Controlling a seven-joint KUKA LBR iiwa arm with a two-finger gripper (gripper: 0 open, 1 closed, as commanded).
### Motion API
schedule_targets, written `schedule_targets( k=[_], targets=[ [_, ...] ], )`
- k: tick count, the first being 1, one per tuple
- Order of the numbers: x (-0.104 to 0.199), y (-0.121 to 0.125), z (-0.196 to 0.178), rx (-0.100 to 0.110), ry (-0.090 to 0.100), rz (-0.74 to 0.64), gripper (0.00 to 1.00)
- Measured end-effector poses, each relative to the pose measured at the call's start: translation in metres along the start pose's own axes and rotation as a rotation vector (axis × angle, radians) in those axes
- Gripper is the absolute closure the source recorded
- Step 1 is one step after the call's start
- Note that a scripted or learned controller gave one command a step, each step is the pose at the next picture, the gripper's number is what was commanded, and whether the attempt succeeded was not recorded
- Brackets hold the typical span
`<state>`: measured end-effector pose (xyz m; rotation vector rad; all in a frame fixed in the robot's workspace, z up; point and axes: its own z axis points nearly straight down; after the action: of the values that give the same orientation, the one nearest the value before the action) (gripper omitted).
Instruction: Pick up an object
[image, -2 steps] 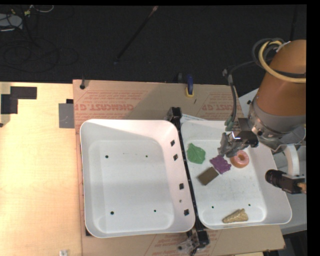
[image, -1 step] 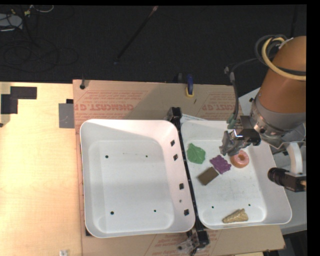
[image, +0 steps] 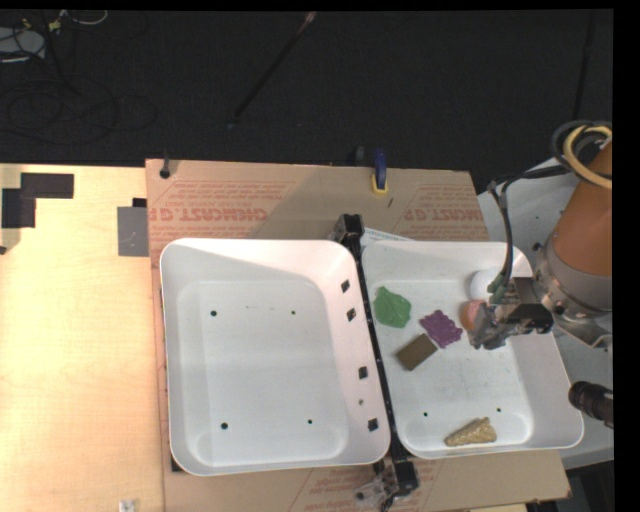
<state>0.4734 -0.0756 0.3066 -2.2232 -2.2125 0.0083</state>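
a pink object (image: 472, 313) sits in the right bin (image: 545, 420) toward 3 o'clock, touching the gripper (image: 488, 325) – how far the fingers are parted, or whether they hold it, cannot be told. just beside it at 9 o'clock lies a purple piece (image: 440, 327), with a brown block (image: 417, 352) at its 7 o'clock and a green lump (image: 391, 308) further toward 10 o'clock. a tan wedge (image: 470, 433) rests well apart near 6 o'clock. the left bin (image: 180, 300) adjoins – 2 bins side by side.
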Motion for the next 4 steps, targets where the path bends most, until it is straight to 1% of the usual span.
schedule_targets(
  k=[1,2,3,4],
  targets=[
    [0.024,0.003,-0.108,-0.017,0.0,-0.009,1.0],
    [0.029,0.001,0.027,0.008,0.001,-0.005,1.0],
    [0.096,0.014,-0.076,-0.015,0.002,-0.013,1.0],
    [0.117,0.04,-0.213,-0.022,0.001,-0.008,1.0]
  ],
)
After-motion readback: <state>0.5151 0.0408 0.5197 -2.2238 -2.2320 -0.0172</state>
